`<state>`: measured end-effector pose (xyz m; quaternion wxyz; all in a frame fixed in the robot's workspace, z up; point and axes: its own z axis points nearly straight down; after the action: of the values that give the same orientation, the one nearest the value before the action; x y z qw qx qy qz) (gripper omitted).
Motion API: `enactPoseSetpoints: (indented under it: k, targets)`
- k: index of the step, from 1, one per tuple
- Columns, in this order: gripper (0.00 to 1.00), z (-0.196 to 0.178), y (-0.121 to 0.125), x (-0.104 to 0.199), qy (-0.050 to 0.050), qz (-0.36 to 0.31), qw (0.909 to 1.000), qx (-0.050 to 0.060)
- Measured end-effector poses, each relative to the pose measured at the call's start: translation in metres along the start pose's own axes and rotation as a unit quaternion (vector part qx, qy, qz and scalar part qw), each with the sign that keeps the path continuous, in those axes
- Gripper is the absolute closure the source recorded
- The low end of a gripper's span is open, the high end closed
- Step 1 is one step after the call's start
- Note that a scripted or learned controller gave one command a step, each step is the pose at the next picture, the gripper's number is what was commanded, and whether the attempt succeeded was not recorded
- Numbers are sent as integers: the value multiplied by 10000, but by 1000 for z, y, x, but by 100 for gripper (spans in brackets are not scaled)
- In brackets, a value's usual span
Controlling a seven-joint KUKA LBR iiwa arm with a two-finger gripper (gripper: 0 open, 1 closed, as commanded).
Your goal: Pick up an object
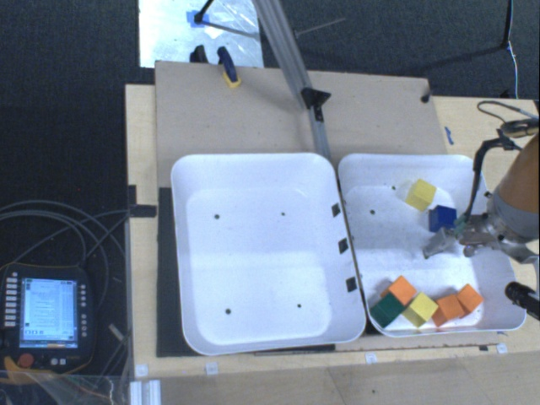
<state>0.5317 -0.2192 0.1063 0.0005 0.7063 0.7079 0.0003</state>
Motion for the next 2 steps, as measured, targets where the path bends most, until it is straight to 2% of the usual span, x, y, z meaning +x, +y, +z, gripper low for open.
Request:
enactPoseSetpoints:
  k: [1, 2]
  targets:
    - [100, -11, 1, 0, -6, -10, 10000, -18]
    - [100, -76, 1, -4, -16, -8, 10000, -35]
